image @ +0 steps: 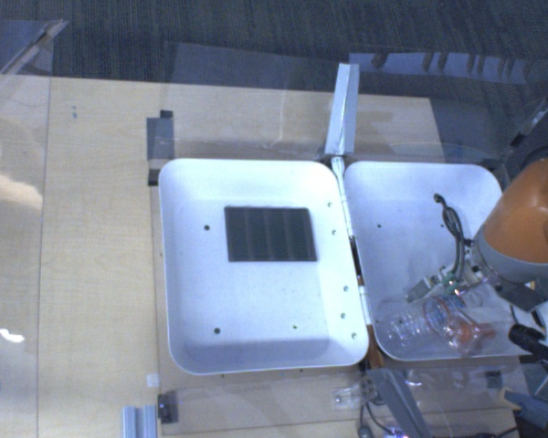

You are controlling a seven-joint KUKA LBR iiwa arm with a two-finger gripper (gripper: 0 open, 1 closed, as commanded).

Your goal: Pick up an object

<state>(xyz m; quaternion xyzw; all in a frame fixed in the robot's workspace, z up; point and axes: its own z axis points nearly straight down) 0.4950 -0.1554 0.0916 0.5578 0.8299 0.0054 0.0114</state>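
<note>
No text, label, brand, number or sign can be read anywhere. The left bin [192,245] bears a dark ribbed panel [269,234] without lettering, and the right bin [393,199] is plain white. No marking is seen on the orange band [528,217] of the arm, nor on the bench [82,245].

We look down on a pale wooden desk [82,272] — its grain faint under soft, even light. Beyond its far edge lies dark grey ribbed carpet [256,12]. Clear panels [18,199] catch whitish glare along the left side.
</note>
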